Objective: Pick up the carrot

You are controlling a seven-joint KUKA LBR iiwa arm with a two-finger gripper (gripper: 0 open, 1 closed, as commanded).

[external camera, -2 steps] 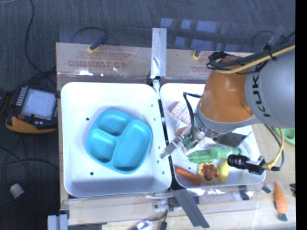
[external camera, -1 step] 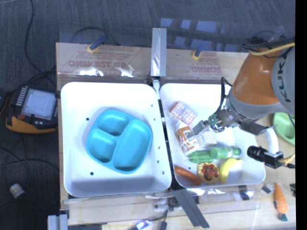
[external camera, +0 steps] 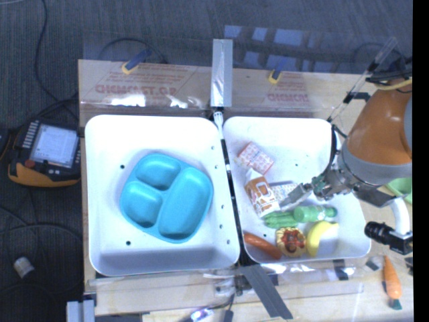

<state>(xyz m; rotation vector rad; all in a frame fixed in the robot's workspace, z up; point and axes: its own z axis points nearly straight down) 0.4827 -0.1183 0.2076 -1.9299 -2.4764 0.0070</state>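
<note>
A wooden bench [external camera: 167,86] is seen over dark carpet, bearing two white bins side by side. The gripper [external camera: 305,192] is hung over the middle of the right bin [external camera: 295,129]; whether its jaws are spread or pressed together cannot be told, and nothing is seen held in it. Just beside it, toward the bin's near edge, a green bottle [external camera: 301,215] is laid flat, with a banana [external camera: 319,237] and a red-and-yellow toy [external camera: 290,240] nearer that edge. Two printed packets [external camera: 260,194] are found toward the bin's left wall. The carrot [external camera: 262,244] is laid in the near left corner of the right bin, close against the near wall and touching or nearly touching the red-and-yellow toy. It is seen as a short orange-red taper, darker at one end. It is judged to be a light, stiff plastic piece, smooth and likely to slip; a grip across its thicker middle is advised, though the wall leaves little room. A blue tray [external camera: 167,196] is set in the left bin [external camera: 107,139].
</note>
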